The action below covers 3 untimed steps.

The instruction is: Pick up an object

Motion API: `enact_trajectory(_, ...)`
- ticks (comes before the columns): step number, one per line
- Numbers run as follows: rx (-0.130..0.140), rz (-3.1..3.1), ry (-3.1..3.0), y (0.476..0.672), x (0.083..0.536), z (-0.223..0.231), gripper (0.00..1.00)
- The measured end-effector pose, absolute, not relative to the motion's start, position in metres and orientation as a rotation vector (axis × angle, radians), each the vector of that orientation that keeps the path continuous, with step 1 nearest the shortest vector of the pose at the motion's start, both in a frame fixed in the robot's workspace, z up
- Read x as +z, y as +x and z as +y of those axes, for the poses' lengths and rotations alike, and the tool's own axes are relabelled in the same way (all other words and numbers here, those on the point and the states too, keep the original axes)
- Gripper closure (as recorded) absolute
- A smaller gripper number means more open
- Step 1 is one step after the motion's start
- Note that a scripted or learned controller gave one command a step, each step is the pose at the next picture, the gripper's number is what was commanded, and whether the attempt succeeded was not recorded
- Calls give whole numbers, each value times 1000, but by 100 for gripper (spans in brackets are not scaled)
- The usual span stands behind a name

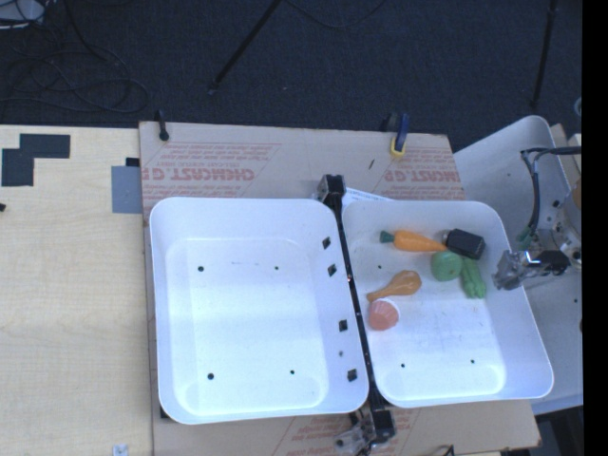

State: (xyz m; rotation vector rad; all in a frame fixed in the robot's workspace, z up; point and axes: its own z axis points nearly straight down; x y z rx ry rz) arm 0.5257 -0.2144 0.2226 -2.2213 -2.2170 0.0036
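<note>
Over the counter, camera view: two white bins side by side; left bin (171,255) bare of objects, right bin (513,369) carrying all objects.
Objects, location: clustered in upper half of right bin, resting on its floor.
Carrot (416,241): orange, green tip, lying level near far wall.
Black block (465,244): just beside right end of carrot.
Green round piece (446,265): below black block, touching or nearly touching green long piece (473,278).
Tan pear-shaped piece (397,285): nearer divider, above pink round piece (383,316).
Gripper (508,272): at right rim of right bin, just right of green long piece, apart from all objects.
Fingers: state not resolvable at this size; cannot tell whether apart or together.
Held object: none seen between fingers.
Done: approach to bin edge, judged from position alone.
Left: descent onto a chosen object, closure, lift clear of bin floor.
Nearest candidate: green long piece, judged by proximity.
Progress: early; no pick achieved.
</note>
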Motion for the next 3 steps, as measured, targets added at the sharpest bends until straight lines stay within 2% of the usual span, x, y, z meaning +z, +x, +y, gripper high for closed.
enact_trajectory(3, 0, -2222, -2219, 530, 253, -214, 100)
